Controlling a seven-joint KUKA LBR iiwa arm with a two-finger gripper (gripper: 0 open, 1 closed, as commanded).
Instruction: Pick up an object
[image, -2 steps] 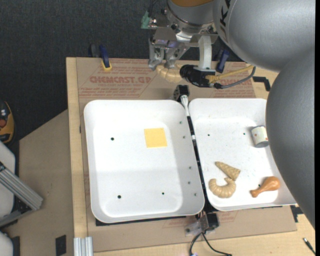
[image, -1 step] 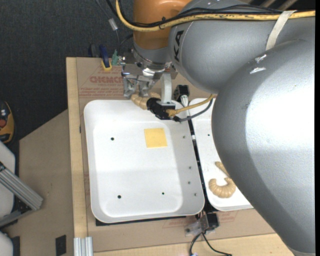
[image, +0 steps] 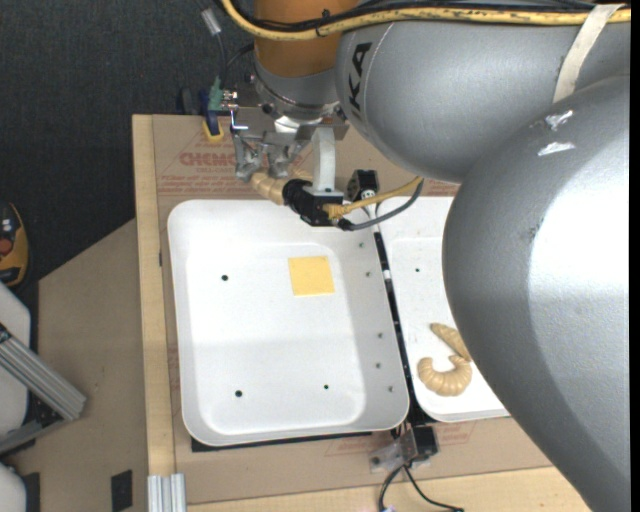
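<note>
A flat yellow square (image: 311, 275) lies in the left bin (image: 250, 360), a little behind its middle. In the right bin (image: 418, 275) a tan, curled, ribbed object (image: 447, 366) rests near the front edge, partly under the arm's grey body. My gripper (image: 266, 162) hangs above the back rim of the left bin, behind and slightly left of the yellow square and well apart from it. I see nothing held in it.
The arm's large grey links (image: 520, 200) cover the upper right and most of the right bin. A black cable and connector (image: 320, 205) dangle by the gripper. Brown cardboard (image: 155, 250) surrounds the bins, with a metal rail (image: 40, 375) at the left.
</note>
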